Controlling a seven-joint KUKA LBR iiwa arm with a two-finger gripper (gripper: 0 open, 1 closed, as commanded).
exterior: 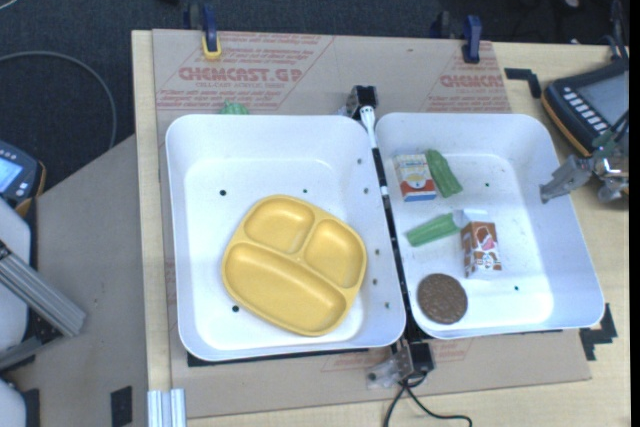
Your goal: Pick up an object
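At the right bin's right rim, the end effector hovers, holding nothing, its opening unclear, with the green cylinder lying leftward, long axis left-right.

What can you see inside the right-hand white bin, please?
The right bin holds a small white carton with a green piece beside it, another green piece, a brown-and-white packet and a brown disc. Whatever lies beneath them is covered.

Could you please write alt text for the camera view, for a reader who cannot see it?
The gripper hovers at the right bin's right edge, above two cartons, two green pieces and a brown disc. The left bin holds a yellow divided plate.
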